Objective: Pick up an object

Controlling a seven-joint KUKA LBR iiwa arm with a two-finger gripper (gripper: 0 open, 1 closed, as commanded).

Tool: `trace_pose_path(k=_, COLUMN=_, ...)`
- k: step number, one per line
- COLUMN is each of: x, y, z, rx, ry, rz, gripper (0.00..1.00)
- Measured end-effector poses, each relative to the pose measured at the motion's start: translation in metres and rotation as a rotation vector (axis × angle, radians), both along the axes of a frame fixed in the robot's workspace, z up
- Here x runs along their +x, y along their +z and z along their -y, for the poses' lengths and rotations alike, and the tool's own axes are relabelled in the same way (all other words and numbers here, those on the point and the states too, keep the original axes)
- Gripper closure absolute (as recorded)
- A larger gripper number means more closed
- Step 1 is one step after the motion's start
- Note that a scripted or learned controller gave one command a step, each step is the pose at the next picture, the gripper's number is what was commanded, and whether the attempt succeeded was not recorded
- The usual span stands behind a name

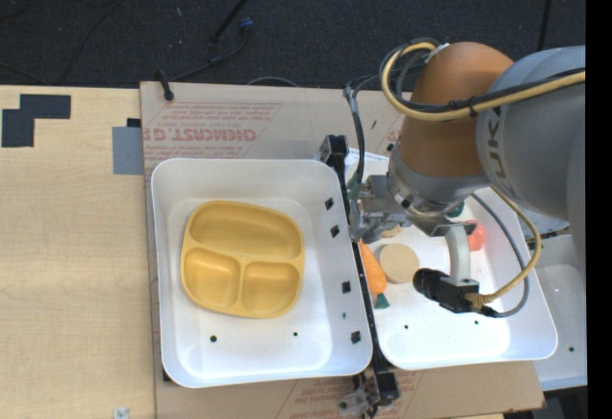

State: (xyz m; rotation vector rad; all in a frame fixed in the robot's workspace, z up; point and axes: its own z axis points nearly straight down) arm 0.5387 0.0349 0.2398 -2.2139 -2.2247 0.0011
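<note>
The right bin (478, 336) holds several small objects. An orange carrot-shaped piece (371, 270) lies against its left wall, with a small green bit (381, 300) at its lower end. A tan round disc (400, 263) sits just to the right of the carrot. A red-pink object (475, 236) shows partly behind the arm's hardware. My gripper (369, 220) hangs low over the bin's left side, just above the carrot and disc, largely hidden by the grey and orange wrist (449, 121).
The left bin (182, 350) contains a yellow three-compartment tray (243, 256). A black divider with clips (349, 254) runs between the bins. A black fitting and yellow cable (449, 291) on the arm hang over the right bin's middle.
</note>
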Motion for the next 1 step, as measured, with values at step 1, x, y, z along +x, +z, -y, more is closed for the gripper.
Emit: trace_pose_path(k=1, x=0.0072, y=-0.0108, z=-0.0427, rx=-0.002, ry=-0.001, rz=-0.001, gripper=1.00)
